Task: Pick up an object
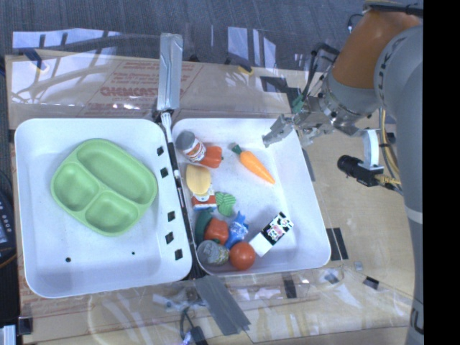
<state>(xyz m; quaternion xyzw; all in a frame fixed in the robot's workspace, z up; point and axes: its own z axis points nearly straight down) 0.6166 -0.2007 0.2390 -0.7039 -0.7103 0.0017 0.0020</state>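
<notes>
Overhead, two white bins (43,264) on cardboard-covered bench (108,85)

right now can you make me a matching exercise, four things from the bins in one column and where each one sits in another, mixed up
Things:
1. green divided plate
2. toy carrot
3. red tomato
4. black and white cow-print carton

Places:
A. near the front edge of the right bin, beside a grey round thing
B. upper middle of the right bin, lying apart from the pile
C. in the left bin
D. lower right part of the right bin, just right of the tomato

Pairs: 1-C, 2-B, 3-A, 4-D
</notes>
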